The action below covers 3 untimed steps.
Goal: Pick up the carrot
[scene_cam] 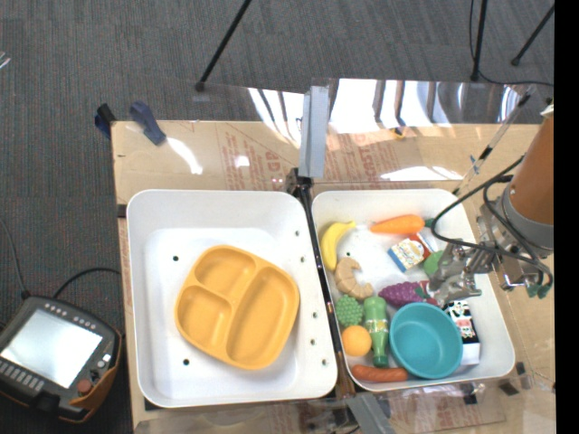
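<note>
A: What sits nearest, low in the frame?
B: A hot dog [380, 374] at the right bin's [500, 333] bottom edge, then a teal bowl [425, 339], an orange [355, 340] and a green corn cob [375, 329].

A: And the tool?
B: The tool [452, 277] hovers at mid-right, above purple grapes [404, 293]; whether it is wide or narrow, I cannot tell.

A: The carrot?
B: The carrot [398, 225] lies farther up, near the bin's upper edge, right of a banana [332, 241]. The left bin [163, 215] holds a yellow divided plate [237, 306].
</note>
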{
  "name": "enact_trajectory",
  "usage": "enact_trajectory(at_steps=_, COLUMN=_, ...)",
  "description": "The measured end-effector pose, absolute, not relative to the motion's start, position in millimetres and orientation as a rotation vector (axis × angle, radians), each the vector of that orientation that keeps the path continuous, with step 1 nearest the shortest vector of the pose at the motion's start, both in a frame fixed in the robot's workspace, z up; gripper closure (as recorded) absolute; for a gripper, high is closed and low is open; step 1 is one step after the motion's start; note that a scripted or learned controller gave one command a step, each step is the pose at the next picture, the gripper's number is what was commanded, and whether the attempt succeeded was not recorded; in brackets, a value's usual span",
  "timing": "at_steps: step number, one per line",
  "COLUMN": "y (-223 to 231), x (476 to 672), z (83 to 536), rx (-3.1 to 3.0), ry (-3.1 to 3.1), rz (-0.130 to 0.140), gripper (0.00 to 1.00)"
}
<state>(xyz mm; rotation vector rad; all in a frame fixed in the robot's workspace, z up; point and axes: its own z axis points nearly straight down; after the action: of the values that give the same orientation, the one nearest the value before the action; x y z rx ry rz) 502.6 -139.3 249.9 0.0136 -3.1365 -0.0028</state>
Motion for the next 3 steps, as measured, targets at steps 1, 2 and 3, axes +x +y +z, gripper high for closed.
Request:
enact_trajectory(at_steps=1, y=-196.3, x=515.7, z=244.5, rx=0.248, ry=-3.131, rz=-0.002, gripper=1.0)
enact_trajectory(at_steps=2, y=-210.8, x=552.7, z=284.8, rx=0.8, ry=-3.043, rz=-0.001, gripper=1.0)
enact_trajectory(at_steps=3, y=-210.5, x=523.6, z=248.5, rx=1.378, ry=-2.825, rz=-0.008, gripper=1.0)
